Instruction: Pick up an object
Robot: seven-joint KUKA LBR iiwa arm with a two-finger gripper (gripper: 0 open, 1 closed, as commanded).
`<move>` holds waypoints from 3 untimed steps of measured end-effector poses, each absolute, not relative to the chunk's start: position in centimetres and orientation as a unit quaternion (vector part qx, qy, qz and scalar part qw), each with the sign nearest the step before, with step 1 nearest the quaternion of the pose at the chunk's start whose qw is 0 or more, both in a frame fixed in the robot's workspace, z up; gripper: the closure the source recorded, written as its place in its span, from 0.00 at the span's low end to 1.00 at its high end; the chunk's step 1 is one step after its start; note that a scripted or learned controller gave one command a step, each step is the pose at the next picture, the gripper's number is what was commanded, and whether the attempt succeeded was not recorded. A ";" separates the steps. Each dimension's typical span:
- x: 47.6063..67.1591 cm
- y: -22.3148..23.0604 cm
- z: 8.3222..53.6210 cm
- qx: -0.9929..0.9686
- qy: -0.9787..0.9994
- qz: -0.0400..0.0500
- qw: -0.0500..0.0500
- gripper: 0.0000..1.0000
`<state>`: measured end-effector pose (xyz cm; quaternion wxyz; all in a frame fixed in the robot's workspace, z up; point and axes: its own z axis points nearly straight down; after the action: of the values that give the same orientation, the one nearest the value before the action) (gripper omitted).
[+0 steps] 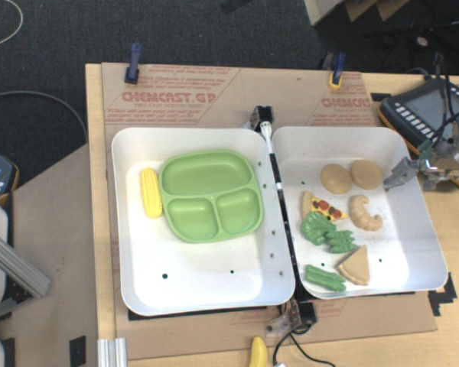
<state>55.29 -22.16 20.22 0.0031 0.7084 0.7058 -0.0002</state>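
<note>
1. The gripper (402, 176) sits at the right bin's (413, 277) right rim, holding nothing; whether it is spread or closed I cannot tell.
2. Nearest it lie 2 round cookies (351, 176), then a croissant (366, 212) just below them.
3. Further left sit a pizza slice (322, 206), broccoli (327, 233), a bean pod (323, 278) and a sandwich wedge (356, 266), closely packed.
4. Risk, as I judge it: the cookies lie flat and low, so fingers may skid off them; the crowded toys may get nudged instead of grasped.
5. The left bin (138, 281) holds a green plate (210, 195) and corn (150, 192), well apart.
</note>
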 end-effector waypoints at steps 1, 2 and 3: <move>58.3 -20.1 12.3 0.706 0.708 0.000 -0.001 0.00; 62.4 -17.9 8.7 0.705 0.709 -0.002 -0.001 0.00; 64.2 -22.6 17.3 0.707 0.707 0.001 0.004 0.00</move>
<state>64.21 -22.57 17.29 0.0038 0.7075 0.7067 0.0010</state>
